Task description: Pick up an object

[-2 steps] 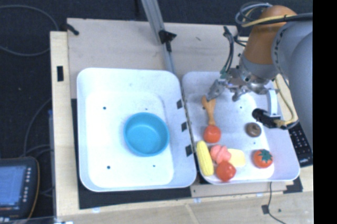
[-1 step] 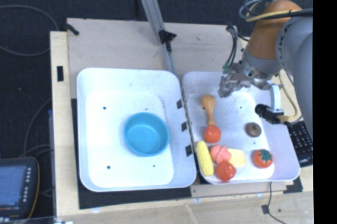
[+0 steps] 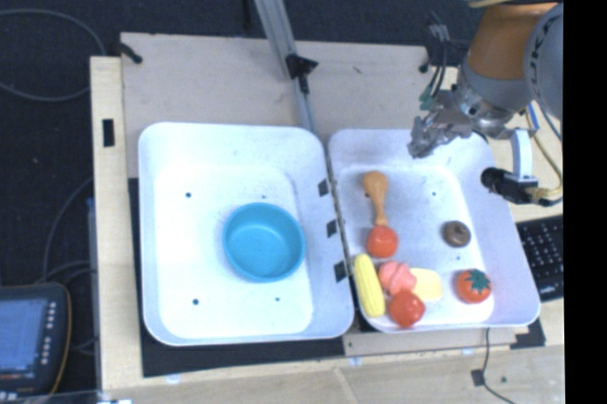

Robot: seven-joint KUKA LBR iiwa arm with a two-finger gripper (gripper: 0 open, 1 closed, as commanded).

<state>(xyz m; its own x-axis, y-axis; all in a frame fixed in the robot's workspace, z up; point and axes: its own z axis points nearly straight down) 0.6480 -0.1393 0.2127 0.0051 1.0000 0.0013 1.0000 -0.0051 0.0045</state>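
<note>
My gripper (image 3: 424,143) hangs over the far edge of the right bin (image 3: 498,203), above its back rim, with nothing seen between its fingers. Below it in that bin lie a tan drumstick-shaped toy (image 3: 376,190), a red tomato (image 3: 381,242), a brown doughnut (image 3: 456,234), a yellow corn cob (image 3: 368,284), a pink piece (image 3: 395,276), a yellow block (image 3: 427,284), a red ball (image 3: 406,308) and a strawberry (image 3: 473,285).
The left bin (image 3: 171,231) holds a blue bowl (image 3: 263,242). A metal pole (image 3: 270,4) slants down to the gap between the bins at the back. A keyboard (image 3: 542,255) lies right of the bench and a screen (image 3: 28,336) at lower left.
</note>
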